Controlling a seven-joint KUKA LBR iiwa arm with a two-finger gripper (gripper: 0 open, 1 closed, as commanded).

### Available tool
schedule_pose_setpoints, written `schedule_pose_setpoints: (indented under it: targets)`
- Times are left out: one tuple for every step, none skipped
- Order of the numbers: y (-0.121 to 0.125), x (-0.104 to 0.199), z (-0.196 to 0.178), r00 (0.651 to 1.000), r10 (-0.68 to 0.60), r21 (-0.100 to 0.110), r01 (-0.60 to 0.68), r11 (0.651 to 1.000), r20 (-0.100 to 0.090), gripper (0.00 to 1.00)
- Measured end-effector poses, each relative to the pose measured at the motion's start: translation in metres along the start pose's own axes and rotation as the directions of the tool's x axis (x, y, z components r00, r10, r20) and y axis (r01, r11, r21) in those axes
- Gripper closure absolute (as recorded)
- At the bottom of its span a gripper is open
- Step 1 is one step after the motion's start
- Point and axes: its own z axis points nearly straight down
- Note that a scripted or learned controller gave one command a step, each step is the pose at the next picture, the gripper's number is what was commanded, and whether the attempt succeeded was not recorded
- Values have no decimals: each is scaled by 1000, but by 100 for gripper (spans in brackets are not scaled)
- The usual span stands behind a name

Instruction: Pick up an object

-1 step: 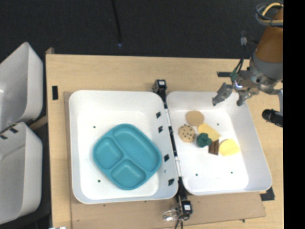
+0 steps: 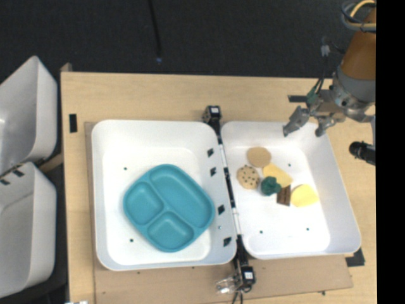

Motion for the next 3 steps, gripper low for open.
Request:
schedule_pose_setpoints:
  targets:
    - [6, -8, 48, 1000, 2, 4, -2, 1000, 2, 0]
    - [13, -13, 93, 1000, 1, 2, -1, 1000, 2, 0]
    - [13, -14, 143, 1000, 0, 3, 0, 1000, 2, 0]
